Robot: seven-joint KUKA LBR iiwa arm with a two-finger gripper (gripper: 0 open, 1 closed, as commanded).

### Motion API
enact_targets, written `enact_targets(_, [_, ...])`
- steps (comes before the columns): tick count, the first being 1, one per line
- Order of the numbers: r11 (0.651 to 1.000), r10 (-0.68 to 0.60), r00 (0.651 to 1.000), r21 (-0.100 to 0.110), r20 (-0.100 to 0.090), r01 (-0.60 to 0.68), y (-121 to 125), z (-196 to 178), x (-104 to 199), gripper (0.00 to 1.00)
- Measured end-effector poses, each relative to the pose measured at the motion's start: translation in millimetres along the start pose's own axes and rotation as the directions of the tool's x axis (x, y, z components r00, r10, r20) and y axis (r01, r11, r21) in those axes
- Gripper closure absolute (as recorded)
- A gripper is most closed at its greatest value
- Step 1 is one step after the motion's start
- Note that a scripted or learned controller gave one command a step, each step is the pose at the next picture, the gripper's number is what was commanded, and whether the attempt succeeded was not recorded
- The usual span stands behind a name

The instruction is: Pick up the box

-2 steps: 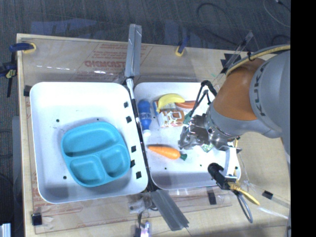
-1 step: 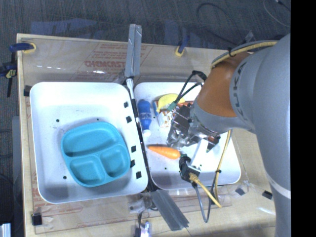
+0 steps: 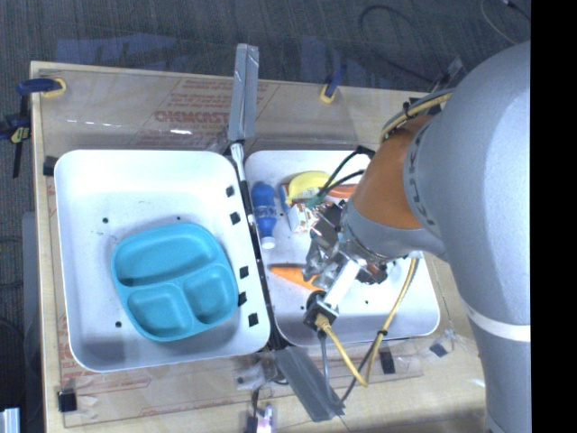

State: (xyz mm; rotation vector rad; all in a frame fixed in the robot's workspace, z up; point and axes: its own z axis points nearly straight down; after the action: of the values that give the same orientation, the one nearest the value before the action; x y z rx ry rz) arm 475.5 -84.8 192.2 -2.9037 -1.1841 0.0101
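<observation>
Right-of-centre shallow white bin (image 3: 419, 309): grey gripper (image 3: 317, 258) low beside blue plastic bottle (image 3: 263, 210), orange carrot-shaped piece (image 3: 288, 276). Clench: I cannot tell. Box: I judge it hidden beneath gripper. Step: approach; next, confirm a grasp.

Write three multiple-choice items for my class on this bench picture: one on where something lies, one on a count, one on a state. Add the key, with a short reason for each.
1. The teal tray lies:
A in the view's left bin
B in the other bin
C outside both bins

2. The tray's compartments number:
A two
B three
C five

3. The tray rests:
A open side up
B upside down
C standing on edge

Key:
1 A, it sits on the left bin's white floor.
2 B, one long hollow and two smaller ones show.
3 A, the hollows face the camera.
</observation>
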Motion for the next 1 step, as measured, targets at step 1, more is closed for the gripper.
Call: enact_targets(1, [0.985,0.170,0.985,-0.004,-0.003,-0.170,-46.0,-40.6,46.4,1.00])
